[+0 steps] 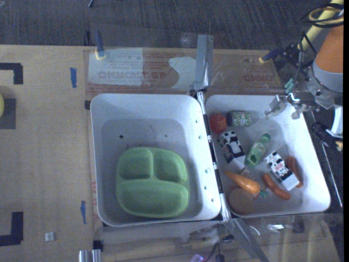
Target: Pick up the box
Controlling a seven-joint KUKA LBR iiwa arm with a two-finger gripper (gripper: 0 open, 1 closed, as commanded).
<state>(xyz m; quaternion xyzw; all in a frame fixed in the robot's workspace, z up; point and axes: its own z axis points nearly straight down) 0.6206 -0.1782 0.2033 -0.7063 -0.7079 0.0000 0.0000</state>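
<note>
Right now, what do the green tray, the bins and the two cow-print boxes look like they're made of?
Green tray: likely moulded plastic, matte, one even colour with rounded compartment walls. Left bin and right bin: probably plastic too, white, smooth, soft rounded rims. Cow-print boxes: look like printed cardboard cartons or toy plastic; sharp edges, black-and-white print, too small to tell which.

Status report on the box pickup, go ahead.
Hand over right bin's top right corner, holding nothing. Two cow-print boxes lying in bin, untouched. Green bottle between them, carrots close by.
</note>
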